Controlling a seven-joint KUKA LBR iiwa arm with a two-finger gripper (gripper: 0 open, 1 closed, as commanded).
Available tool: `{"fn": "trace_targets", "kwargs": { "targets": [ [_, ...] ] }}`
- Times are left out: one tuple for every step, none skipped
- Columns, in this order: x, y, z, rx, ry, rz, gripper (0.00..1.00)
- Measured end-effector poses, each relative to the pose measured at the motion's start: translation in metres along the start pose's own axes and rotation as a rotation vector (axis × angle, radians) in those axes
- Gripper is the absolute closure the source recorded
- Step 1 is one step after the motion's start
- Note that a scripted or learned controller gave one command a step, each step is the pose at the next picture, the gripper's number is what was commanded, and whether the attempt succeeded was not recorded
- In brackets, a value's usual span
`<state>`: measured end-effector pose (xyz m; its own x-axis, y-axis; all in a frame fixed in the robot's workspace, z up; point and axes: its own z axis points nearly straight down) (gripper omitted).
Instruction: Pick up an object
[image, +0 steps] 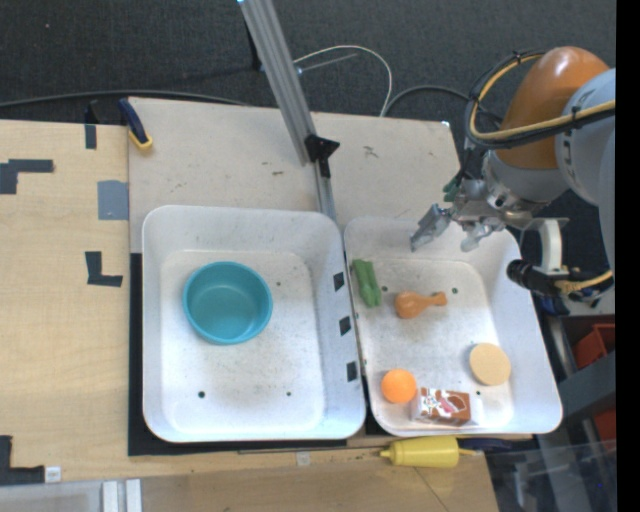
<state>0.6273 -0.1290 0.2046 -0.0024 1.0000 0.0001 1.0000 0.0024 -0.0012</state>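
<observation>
Over the far edge of the right bin (520, 330) hangs the pincer (447, 232), its two fingers spread apart with nothing between them. Below it in that bin lie a green piece (366, 282) near the left wall, an orange drumstick-shaped toy (417, 303) just right of it, a tan disc (490, 364) toward the right side, an orange ball (398, 386) and a red-and-white packet (443, 405) along the near wall, the ball just beside the packet. None of them touches the pincer. A teal bowl (228, 302) sits upright in the left bin (165, 400). A yellow bottle (424, 452) lies on the desk (210, 150) just in front of the right bin.
</observation>
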Motion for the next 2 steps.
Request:
{"fn": "trace_targets", "kwargs": {
  "targets": [
    [0.000,0.000,0.000,0.000,0.000,0.000,0.00],
    [0.007,-0.003,0.063,0.007,0.000,0.000,0.00]
  ]
}}
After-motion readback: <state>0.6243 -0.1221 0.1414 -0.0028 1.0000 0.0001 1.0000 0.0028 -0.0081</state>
